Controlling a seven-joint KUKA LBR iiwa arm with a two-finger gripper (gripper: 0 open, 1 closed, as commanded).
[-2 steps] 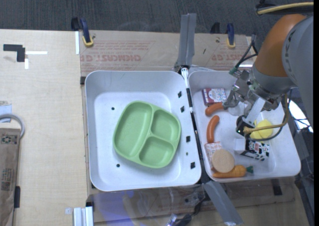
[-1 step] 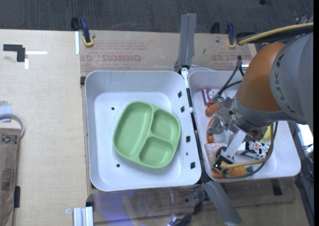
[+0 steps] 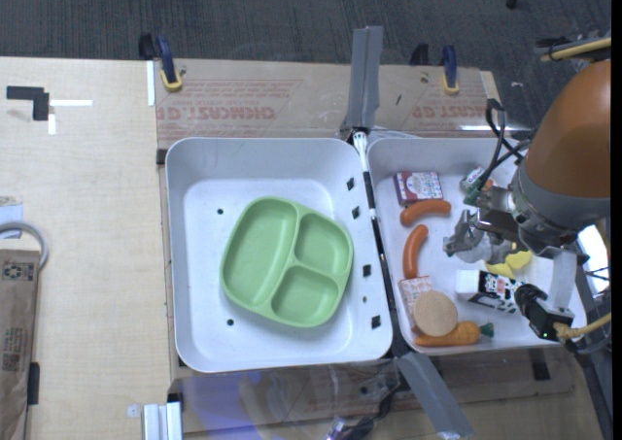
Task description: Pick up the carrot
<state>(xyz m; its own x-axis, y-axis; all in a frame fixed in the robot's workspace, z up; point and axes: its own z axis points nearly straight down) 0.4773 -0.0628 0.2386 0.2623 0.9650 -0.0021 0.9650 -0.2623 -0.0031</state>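
The carrot (image 3: pixel 449 335) is seen in the right bin (image 3: pixel 389 234), close to its near wall, towards the near-left corner. Its long axis is laid roughly left to right in the view; the green leafy end (image 3: pixel 485 330) is pointed right and the orange body is run leftwards. Part of the body is covered by a tan round disc (image 3: pixel 434 313), which is laid on top of it.

The gripper (image 3: pixel 466 236) is located over the middle of the right bin, well apart from the carrot, with the arm (image 3: pixel 573 137) entered from the right. Whether its fingers are spread or closed cannot be told, as the metal parts are merged in shadow; nothing is seen held.

Two sausages are noted left of the gripper: one (image 3: pixel 426 212) laid across, one (image 3: pixel 415 248) laid lengthwise. A small red and white packet (image 3: pixel 418 185) is recorded further back.

In the left bin (image 3: pixel 185 234) a green three-compartment plate (image 3: pixel 287 261) is placed.
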